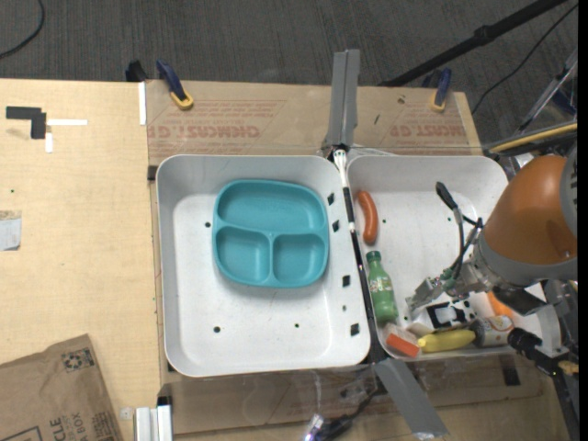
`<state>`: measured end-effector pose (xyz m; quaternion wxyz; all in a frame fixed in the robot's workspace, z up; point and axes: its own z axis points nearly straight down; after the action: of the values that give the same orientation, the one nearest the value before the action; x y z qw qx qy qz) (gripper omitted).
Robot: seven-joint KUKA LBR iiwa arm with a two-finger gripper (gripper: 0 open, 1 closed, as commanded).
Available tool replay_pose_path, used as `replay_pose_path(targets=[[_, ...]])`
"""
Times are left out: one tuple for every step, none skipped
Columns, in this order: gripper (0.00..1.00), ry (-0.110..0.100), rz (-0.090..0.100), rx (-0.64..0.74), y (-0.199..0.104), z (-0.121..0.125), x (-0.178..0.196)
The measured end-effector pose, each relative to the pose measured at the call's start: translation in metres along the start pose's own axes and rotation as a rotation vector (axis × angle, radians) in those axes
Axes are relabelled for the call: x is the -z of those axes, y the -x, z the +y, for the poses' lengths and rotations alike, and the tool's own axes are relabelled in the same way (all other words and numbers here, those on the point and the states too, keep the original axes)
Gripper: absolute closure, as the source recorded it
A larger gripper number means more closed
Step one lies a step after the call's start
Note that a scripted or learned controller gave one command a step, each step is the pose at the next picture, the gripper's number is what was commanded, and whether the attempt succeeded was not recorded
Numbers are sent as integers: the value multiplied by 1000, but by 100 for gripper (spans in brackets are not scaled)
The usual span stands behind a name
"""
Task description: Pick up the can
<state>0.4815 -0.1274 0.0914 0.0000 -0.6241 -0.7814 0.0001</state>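
My gripper (428, 292) hangs low over the front part of the right bin (413, 175), and the grey arm with its orange band (537, 214) covers the bin's right side. Just below the gripper lies a small white and black object (447, 316); I cannot tell what it is. A yellow banana (447, 340) lies along the bin's front wall, close under the gripper. A green bottle (379, 288) lies to the gripper's left, apart from it.
A red-brown sausage (367, 217) lies by the right bin's left wall. An orange piece (401, 344) sits in its front left corner, another orange item (501, 305) under the arm. The left bin (184, 274) holds a teal divided plate (271, 233).
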Motion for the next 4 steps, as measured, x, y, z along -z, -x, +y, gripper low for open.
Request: replay_pose_path(targets=[[0, -2, -1, -377, 2, 42, 53], [0, -6, 10, -440, 48, -15, -1], [0, -3, -1, -711, 38, 42, -1], [0, -2, -2, -589, 10, 142, 0]])
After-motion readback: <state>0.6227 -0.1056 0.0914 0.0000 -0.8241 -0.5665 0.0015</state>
